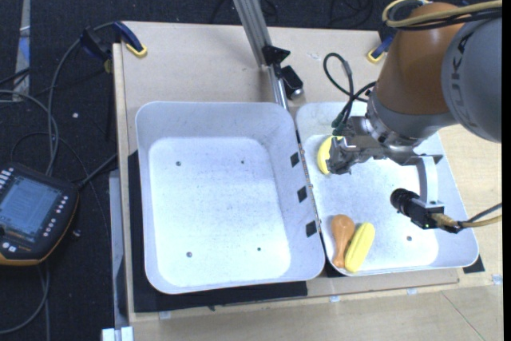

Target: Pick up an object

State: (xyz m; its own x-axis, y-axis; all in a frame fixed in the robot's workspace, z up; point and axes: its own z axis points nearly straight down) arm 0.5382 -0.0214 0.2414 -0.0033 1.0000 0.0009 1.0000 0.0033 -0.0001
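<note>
Pincer [338, 158] first: it hangs low in the right bin [447, 251], close to the bin's left wall, and whether it is apart, together or clamped on anything I cannot tell, since the wrist hardware covers it. Just to its left, touching or nearly so, a yellow object [323, 155] peeks out, mostly hidden, so its long axis cannot be read.

By size, the worktop [200, 60] carries both bins. The arm [431, 76] fills the upper right and shades much of the right bin's far half. The left bin [215, 196] lies alongside, with the two rims meeting along a raised ridge. Toward the near edge of the right bin lie an orange piece [342, 234] and a second yellow piece [358, 245], touching side by side, long axes running roughly near to far and tilted slightly.

In my judgement the coming move turns on the yellow object beside the pincer: it sits hard against the shared wall, leaving little room on that side, while open floor lies to the right and toward the near pair.
</note>
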